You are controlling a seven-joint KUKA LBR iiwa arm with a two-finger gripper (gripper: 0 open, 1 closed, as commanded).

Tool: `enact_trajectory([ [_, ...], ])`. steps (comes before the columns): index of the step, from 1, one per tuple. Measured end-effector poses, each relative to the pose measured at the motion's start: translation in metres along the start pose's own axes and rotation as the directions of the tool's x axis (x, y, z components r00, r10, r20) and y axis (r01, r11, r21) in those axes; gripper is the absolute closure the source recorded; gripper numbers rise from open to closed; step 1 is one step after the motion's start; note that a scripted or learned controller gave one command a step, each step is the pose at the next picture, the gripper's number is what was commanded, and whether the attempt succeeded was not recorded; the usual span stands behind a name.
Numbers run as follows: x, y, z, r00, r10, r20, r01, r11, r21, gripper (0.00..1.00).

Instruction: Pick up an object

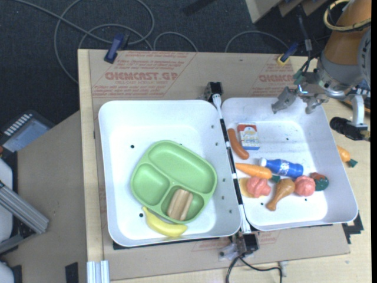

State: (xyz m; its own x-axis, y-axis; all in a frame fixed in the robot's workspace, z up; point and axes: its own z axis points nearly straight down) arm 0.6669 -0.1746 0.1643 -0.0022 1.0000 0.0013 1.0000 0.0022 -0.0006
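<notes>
1. The two-finger gripper hangs over the far edge of the right shallow white bin, fingers spread apart with nothing between them.
2. This bin holds a small red-and-white carton, a toy sausage, an orange carrot, a blue bottle and a tan drumstick, all clustered near its centre.
3. The left white bin holds a green divided plate with a yellow banana beside it.
</notes>
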Motion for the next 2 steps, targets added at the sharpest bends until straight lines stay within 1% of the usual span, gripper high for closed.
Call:
enact_trajectory([
  [1, 0.037, -0.082, 0.025, 1.0, 0.002, 0.001, -0.002, 1.0, 0.001, 0.0],
  [2, 0.057, -0.119, 0.08, 1.0, 0.003, 0.0, -0.003, 1.0, 0.002, 0.0],
])
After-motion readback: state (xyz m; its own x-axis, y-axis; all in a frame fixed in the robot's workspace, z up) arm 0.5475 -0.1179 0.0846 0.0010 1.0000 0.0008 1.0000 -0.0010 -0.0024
